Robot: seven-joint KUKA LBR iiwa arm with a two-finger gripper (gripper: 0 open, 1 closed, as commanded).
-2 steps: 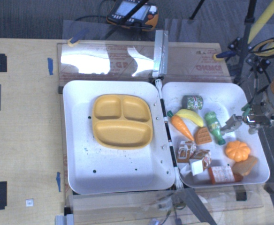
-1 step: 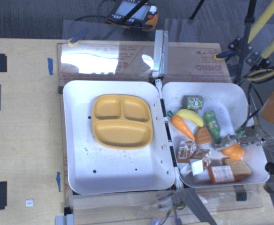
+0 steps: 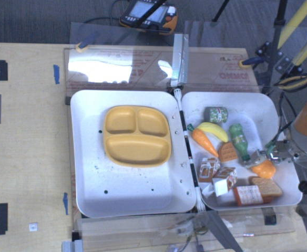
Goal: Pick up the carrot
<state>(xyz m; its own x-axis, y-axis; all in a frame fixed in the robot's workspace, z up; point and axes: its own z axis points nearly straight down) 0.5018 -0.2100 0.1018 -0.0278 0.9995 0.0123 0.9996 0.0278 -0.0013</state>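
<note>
The carrot (image 3: 204, 141), orange with a green top, lies at the left side of the right bin (image 3: 258, 102), pointing toward the bin's middle. A yellow banana (image 3: 214, 130) rests right beside it on its far side. My gripper (image 3: 273, 152) hangs at the right bin's right wall, well to the right of the carrot and just above a small orange fruit (image 3: 264, 169). Nothing from the bin is seen in it.
The right bin also holds a green can (image 3: 216, 114), a green bottle (image 3: 239, 140), a brown wedge (image 3: 228, 152), snack packets (image 3: 215, 170), a red box (image 3: 247, 195) and a bread slice (image 3: 269, 186). A yellow divided plate (image 3: 137, 135) sits in the left bin (image 3: 85, 156).
</note>
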